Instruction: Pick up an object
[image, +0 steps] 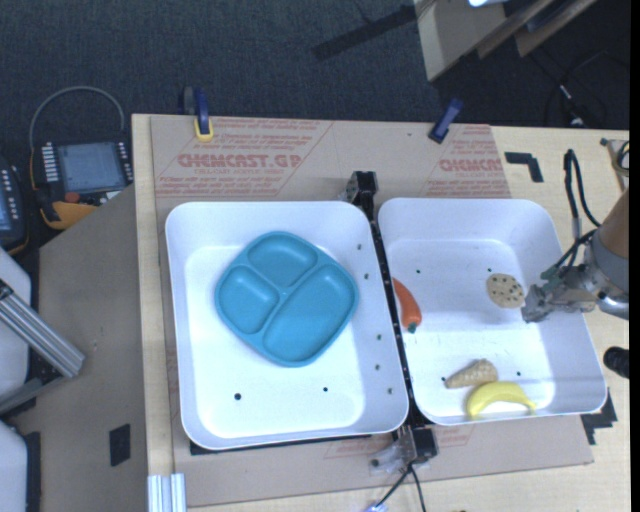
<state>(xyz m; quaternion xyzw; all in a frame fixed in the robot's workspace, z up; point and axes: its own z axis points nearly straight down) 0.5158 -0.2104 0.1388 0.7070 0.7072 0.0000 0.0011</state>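
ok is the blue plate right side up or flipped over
Right side up. The blue plate lies flat in the left bin, and its three compartments face up with raised dividers between them.

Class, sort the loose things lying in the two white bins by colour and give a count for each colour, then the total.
Blue: 1, the divided plate in the left bin
Orange: 1, the carrot in the right bin
Yellow: 1, the banana
Tan or beige: 2, the cookie and the cone-shaped piece
Total: 5
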